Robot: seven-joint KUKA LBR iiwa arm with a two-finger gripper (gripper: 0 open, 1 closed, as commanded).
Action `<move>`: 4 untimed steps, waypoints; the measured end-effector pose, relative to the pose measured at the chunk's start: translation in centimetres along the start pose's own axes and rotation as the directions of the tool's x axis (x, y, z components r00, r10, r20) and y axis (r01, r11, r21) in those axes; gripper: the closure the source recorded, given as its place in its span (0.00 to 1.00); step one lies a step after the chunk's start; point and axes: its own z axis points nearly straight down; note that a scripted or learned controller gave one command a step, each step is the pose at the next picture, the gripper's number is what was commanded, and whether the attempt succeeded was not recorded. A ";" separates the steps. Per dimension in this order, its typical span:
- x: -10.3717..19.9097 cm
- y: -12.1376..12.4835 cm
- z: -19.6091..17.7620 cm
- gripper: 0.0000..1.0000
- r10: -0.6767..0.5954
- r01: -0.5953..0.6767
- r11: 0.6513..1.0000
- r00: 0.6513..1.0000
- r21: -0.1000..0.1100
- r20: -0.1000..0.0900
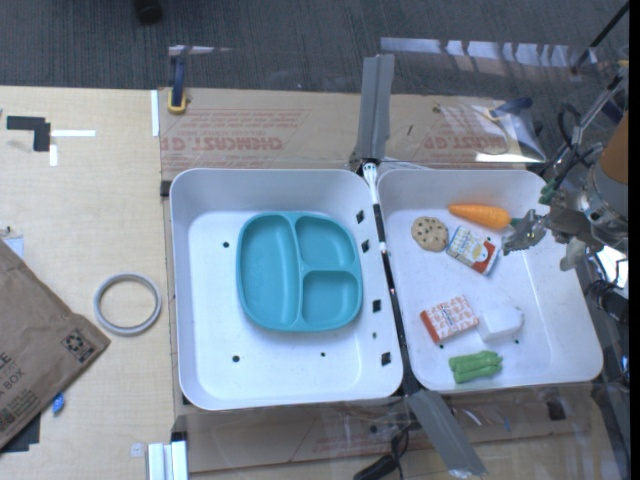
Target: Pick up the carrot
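- One carrot (480, 215) lies in the right bin (560, 358), in its far part, a little toward the middle of that bin's back wall.
- Its long axis runs nearly left to right across the view, tilted slightly so the right end sits a touch nearer the camera; the thicker end is on the right and the narrower tip points left.
- Just beside the carrot's right end is the gripper (524, 232), apart from the carrot and holding nothing; whether the claw is released or clenched I cannot tell, since the metal parts blur together there.
- Near the carrot, nearer the camera, lie one round cookie (430, 233) to the left and one small white and red packet (472, 249) just below the carrot's middle.
- Farther toward the front of the same bin: one red and white box (448, 319), one white block (501, 321) touching or just beside it, and one green vegetable (475, 366) near the front wall.
- That makes six loose things in the right bin.
- The left bin (200, 348) holds one teal divided plate (299, 270) with three compartments.
- On the bench left of the bins lies one tape ring (127, 302), and one brown cardboard box (35, 348) sits at the left edge.
- The arm (600, 193) comes in from the right edge, over the right bin's far right corner.
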 end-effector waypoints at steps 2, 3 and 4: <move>-1.0 9.8 5.7 0.00 -0.307 0.307 0.952 0.952 -0.003 0.001; 1.6 12.3 11.5 0.00 -0.228 0.228 0.974 0.974 -0.003 0.000; 1.4 12.1 10.8 1.00 -0.231 0.231 0.973 0.973 0.008 0.002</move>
